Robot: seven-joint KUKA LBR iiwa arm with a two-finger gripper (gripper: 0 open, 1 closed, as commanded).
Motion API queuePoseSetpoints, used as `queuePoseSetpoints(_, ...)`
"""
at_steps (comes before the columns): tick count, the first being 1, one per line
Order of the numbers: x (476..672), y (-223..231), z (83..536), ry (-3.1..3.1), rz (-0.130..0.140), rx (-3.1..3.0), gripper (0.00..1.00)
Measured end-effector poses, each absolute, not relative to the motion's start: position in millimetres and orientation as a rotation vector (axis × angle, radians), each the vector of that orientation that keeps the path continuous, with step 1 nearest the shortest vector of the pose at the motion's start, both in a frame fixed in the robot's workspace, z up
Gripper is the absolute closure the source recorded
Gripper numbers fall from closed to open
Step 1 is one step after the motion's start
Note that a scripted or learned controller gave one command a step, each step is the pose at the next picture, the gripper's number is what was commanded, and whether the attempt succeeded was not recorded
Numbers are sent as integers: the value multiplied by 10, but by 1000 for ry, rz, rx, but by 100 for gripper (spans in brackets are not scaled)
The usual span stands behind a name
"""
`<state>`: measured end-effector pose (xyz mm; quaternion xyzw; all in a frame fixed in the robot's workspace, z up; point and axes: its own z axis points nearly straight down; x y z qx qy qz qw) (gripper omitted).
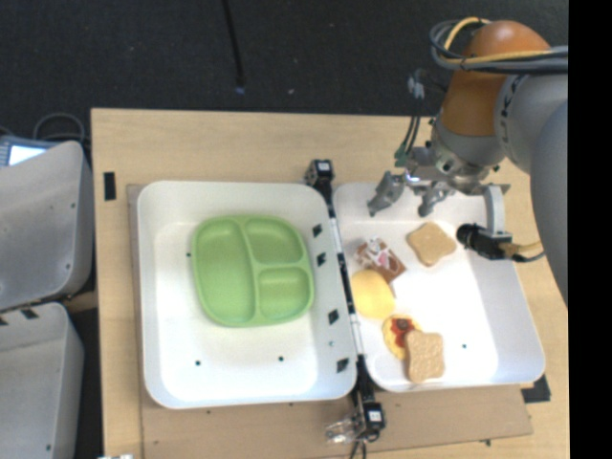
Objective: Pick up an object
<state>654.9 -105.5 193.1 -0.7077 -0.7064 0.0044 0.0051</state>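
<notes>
The right bin [497, 323] holds several food items. A tan toast slice [432, 244] lies near its back. Left of it sits a small red-and-white item [379, 254], with a yellow round piece [372, 295] just in front. Near the front lie a red-and-yellow piece [400, 331] and a second bread slice [426, 356]. My gripper [407, 199] hangs over the bin's back left corner, above and behind the toast. It is open, with nothing between its fingers [385, 197].
A green divided plate [253, 270] lies in the left bin [163, 352]. A black clip [318, 172] sits at the back of the ridge between the bins. A cable and black fitting [483, 240] hang by the right bin's back right.
</notes>
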Motion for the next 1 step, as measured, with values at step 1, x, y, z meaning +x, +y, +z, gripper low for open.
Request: queuePoseSetpoints(1, 6580, -1053, 2022, -2222, -2, -2221, 0)
